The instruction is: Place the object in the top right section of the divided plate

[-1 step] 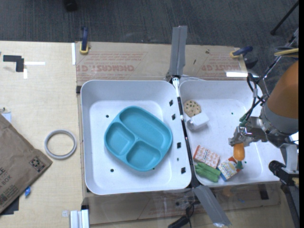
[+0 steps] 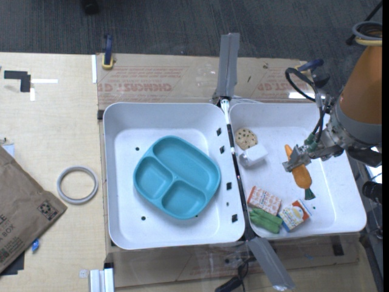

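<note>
Your blue divided plate (image 2: 176,176) lies flat in the left bin, turned at a slant, its three sections bare: one long curved compartment along the upper right edge, two smaller ones toward the lower left. Your likely object, an orange toy carrot (image 2: 301,175) with a green tip pointing down, sits in the right bin, well apart from the plate. Its upper end lies right at the gripper's tips, and you cannot tell whether it is gripped.

The gripper (image 2: 297,159) covers the top of the toy carrot (image 2: 302,176), and the cardboard box (image 2: 21,215) is cut off by the left edge.
</note>
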